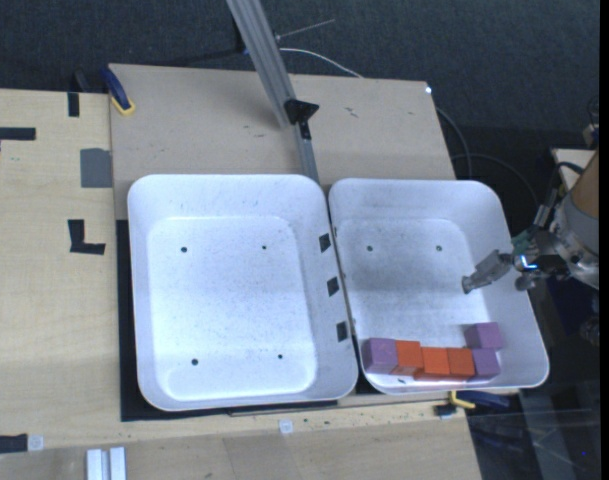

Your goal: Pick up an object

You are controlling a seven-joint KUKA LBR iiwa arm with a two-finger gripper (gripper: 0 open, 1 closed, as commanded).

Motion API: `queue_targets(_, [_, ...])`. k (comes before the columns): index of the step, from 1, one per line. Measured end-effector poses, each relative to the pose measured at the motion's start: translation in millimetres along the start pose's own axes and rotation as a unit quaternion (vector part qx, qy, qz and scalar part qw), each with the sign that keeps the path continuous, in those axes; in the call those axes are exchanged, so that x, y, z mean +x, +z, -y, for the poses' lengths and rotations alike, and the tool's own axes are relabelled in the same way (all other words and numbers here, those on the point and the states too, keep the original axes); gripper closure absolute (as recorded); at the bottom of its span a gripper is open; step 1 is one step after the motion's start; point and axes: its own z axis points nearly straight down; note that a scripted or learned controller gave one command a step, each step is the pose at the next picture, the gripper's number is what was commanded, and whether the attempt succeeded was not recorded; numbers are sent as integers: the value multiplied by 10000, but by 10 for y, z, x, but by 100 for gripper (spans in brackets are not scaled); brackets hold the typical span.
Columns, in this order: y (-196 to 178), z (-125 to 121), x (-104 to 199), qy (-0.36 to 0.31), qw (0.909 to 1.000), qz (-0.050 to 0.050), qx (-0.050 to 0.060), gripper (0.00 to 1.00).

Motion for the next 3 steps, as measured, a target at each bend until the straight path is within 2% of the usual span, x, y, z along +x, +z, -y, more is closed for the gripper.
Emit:
queue_targets(1, [671,-327,818,-32,10000,-18,29,0])
queue_targets(2, [962,-887,834,-11,10000,5,-3,0])
queue_targets(3, [364,-1079,1846,-40,10000,-10,-23,0])
